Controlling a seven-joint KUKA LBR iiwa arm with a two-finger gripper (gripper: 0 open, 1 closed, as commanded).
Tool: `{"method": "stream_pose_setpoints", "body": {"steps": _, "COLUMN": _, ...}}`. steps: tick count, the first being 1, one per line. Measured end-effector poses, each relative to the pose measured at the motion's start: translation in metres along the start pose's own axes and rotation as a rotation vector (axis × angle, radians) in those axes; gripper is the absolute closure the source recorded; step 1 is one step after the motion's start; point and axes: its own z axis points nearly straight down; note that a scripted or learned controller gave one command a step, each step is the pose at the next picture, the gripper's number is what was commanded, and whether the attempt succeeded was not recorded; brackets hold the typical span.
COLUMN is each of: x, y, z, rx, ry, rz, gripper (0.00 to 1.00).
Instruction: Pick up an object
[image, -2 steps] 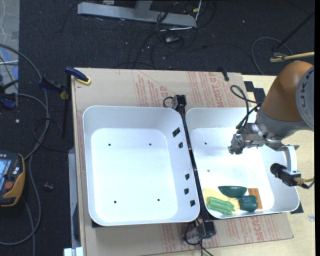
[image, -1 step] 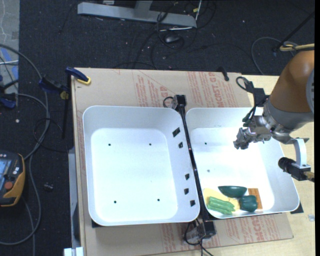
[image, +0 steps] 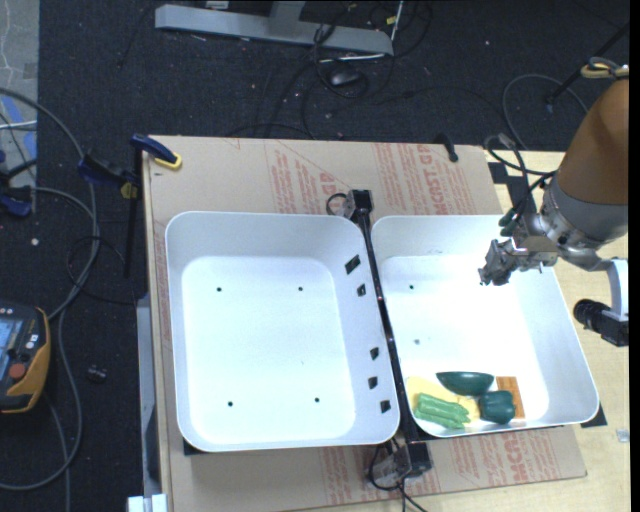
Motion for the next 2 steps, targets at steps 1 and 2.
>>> {"method": "stream_pose_setpoints", "body": {"steps": 1, "x": 0.054, "y": 0.003, "z": -0.001, "rx": 0.003, "ry": 0.002, "rz": -0.005, "gripper": 1.00}}
{"method": "stream_pose_setpoints", "body": {"steps": 2, "x": 0.112, "y": 0.002, "z": 0.004, "rx": 0.004, "ry": 0.002, "rz": -0.005, "gripper": 1.00}}
